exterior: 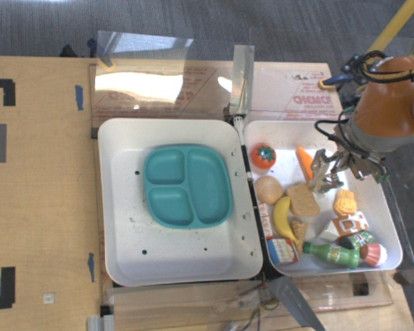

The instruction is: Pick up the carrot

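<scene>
The carrot is a small orange stick lying at a slant near the back of the right bin. My gripper hangs just to its right and slightly nearer, low over the bin. The metal fingers point down beside the carrot and stand slightly apart, and nothing sits between them. The carrot's lower end lies close to the left finger.
The right bin also holds a tomato, a round bun, a toast slice, a banana, a cracker, a green bottle and small cartons. A teal divided plate lies in the left bin.
</scene>
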Robot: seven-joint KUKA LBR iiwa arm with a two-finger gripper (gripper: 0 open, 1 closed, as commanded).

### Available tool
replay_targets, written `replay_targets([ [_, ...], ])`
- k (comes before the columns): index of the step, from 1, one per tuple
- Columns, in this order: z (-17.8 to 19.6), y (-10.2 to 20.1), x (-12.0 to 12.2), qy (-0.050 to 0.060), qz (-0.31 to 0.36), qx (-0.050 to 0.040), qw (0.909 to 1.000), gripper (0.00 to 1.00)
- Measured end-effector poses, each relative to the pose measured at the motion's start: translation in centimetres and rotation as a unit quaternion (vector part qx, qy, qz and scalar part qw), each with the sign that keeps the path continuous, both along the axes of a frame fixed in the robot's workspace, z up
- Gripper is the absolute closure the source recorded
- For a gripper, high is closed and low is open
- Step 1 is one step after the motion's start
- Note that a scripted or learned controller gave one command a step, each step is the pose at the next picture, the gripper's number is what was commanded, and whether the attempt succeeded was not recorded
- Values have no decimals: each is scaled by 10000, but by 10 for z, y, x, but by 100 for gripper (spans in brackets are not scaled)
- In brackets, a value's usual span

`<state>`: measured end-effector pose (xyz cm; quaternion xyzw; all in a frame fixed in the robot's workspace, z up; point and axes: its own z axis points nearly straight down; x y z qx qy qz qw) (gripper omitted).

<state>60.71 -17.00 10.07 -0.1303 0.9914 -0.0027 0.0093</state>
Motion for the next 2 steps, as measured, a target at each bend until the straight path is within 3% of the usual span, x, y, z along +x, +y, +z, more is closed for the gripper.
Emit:
replay_targets([
  [1,0,14,-40,-103,-994,0,9950,100],
  [2,144,34,-78,4,-646,9,9979,100],
])
